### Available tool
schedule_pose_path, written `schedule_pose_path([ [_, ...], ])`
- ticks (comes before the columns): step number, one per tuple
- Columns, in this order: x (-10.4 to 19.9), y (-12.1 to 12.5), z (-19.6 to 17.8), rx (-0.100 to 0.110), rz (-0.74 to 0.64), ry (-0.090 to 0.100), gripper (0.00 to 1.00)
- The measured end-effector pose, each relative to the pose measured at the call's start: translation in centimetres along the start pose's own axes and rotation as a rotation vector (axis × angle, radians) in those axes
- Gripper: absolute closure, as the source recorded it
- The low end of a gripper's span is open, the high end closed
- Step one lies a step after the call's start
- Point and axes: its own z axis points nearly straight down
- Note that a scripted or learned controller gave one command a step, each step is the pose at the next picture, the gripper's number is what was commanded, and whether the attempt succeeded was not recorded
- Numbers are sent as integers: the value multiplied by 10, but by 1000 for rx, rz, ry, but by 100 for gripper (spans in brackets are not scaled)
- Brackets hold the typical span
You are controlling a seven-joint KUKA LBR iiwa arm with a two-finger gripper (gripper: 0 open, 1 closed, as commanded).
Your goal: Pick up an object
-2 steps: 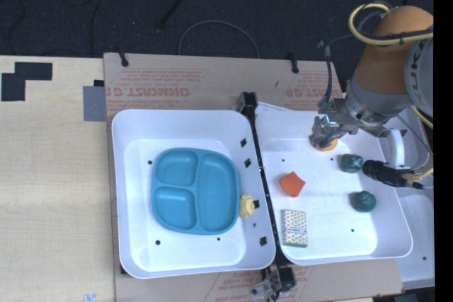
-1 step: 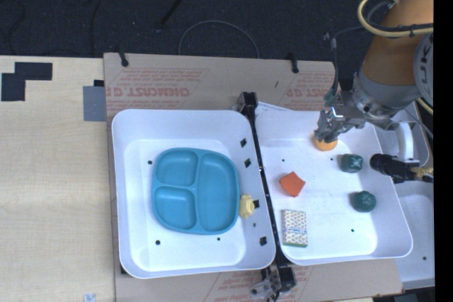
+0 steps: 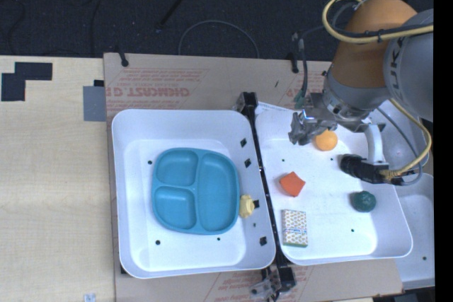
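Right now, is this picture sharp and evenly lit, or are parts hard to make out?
Camera view: mostly sharp and evenly lit; the white bins are bright without harsh glare, and the blue plate and orange ball read clearly. The floor above the bench is dark, and the gripper looks small and murky.

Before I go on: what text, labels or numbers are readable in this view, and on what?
Cardboard sheet under the bins: red print, upside down and mirrored, too blurred to read.
Same sheet, front edge: more red print, unreadable.
Small box in the right bin: patterned face, print too small to read.
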Motion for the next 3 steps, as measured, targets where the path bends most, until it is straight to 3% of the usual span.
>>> schedule_pose_path([
  [3, 158, 31, 15, -1, -1, -1, 100],
])
